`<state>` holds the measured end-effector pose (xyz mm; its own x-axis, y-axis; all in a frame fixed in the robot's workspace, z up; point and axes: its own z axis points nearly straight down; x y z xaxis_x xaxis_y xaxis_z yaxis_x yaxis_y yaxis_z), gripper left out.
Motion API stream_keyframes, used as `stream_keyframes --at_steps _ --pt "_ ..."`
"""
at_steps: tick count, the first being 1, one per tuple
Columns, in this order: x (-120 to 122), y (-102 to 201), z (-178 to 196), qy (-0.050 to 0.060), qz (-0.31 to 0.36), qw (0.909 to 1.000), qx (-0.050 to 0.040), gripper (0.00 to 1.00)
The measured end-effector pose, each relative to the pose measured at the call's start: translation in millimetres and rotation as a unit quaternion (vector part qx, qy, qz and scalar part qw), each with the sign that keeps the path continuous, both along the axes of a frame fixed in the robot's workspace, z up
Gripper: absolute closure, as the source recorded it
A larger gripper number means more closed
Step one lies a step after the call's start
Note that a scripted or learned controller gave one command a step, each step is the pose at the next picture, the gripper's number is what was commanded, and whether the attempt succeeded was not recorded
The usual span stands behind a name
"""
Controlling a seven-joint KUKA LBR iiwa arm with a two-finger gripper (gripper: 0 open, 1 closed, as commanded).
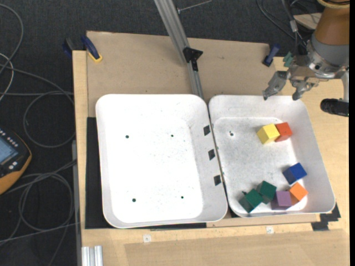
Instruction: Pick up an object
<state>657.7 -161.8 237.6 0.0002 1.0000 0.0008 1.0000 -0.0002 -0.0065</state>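
Green, purple, orange and blue cubes (pixel 269 194) crowd the right bin's (pixel 244 154) near corner, yellow and red farther back, while the open, empty end effector (pixel 285 91) hovers above the far rim, so approach is underway and descent comes next.

Setting: robotics lab or test cell. Evidence: plywood desk (pixel 138 65) on dark carpet (pixel 33 15), loose black cables (pixel 33 98) trailing across the floor, blue clamps (pixel 91 49) at the desk's far corners, an aluminium strut (pixel 175 32) rising over the desk, two white bins (pixel 150 154) side by side. At left edge, an orange-cased device (pixel 11 157), possibly a control pendant; partly cropped.
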Motion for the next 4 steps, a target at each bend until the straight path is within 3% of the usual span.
stream_keyframes --at_steps 2,3,4 --pt "-5.4 -3.5 -90.2 -0.001 0.001 1.0 -0.0001 0.0" --pt "-3.7 -3.3 -75.4 -0.004 0.001 1.0 -0.0004 1.0" --pt "3.6 -4.7 -29.2 -0.007 0.001 1.0 -0.0013 1.0"
